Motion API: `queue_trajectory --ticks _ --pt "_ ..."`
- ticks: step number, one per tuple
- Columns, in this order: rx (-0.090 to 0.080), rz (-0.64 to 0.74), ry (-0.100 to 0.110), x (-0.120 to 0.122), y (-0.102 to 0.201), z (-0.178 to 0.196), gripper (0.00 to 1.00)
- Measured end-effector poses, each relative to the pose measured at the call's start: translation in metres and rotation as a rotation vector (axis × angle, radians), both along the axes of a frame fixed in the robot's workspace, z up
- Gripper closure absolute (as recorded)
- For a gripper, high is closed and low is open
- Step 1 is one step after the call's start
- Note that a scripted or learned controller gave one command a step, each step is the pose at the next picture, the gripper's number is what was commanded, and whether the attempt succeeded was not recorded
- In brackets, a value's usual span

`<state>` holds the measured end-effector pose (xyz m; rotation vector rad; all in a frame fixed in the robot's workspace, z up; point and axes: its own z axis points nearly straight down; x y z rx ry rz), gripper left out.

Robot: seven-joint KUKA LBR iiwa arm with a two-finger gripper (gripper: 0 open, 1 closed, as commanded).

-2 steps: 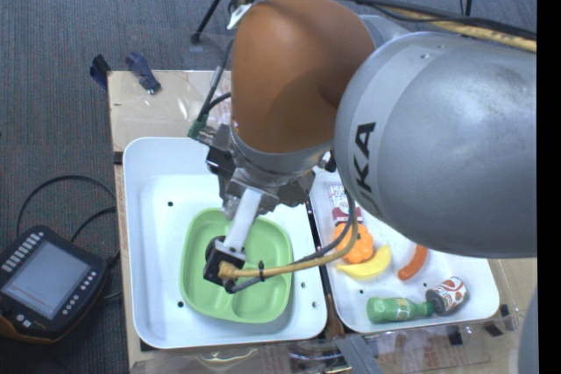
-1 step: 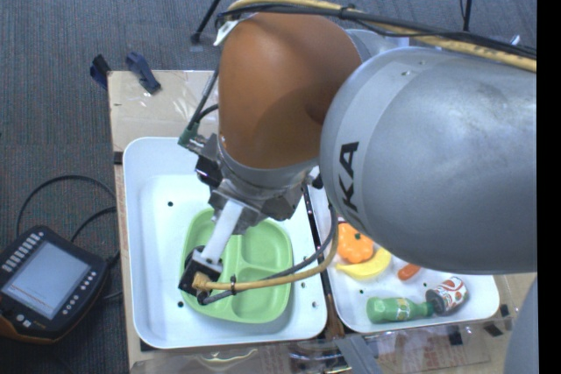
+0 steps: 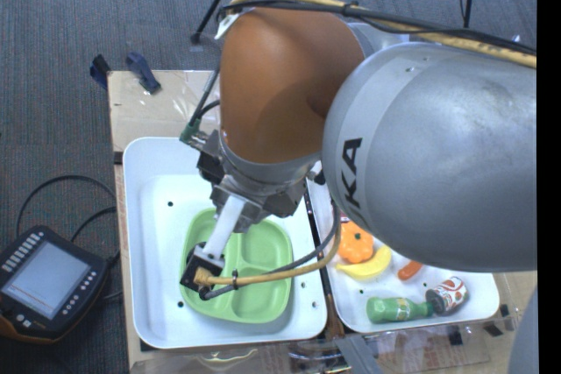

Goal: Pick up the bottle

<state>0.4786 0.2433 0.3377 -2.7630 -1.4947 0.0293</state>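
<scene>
Two white bins are being carried by the surface: the left bin [image 3: 145, 215] and the right bin [image 3: 480, 309]. One green tray [image 3: 263, 276] is being held by the left bin. To the right of the tray, in the right bin, one green bottle [image 3: 396, 308] is lying on its side, beside one banana [image 3: 368, 264], one orange fruit [image 3: 354, 245], one can [image 3: 449, 295] and one small red piece [image 3: 409, 271]. The hand [image 3: 252, 197] is being held above the tray's upper left part; whether it is apart or together cannot be told, and nothing is being seen gripped.
</scene>
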Motion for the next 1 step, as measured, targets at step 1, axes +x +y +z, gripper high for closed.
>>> queue_trajectory --ticks 1 --pt "0.006 0.210 -0.009 -0.0024 0.0021 0.0250 1.00"
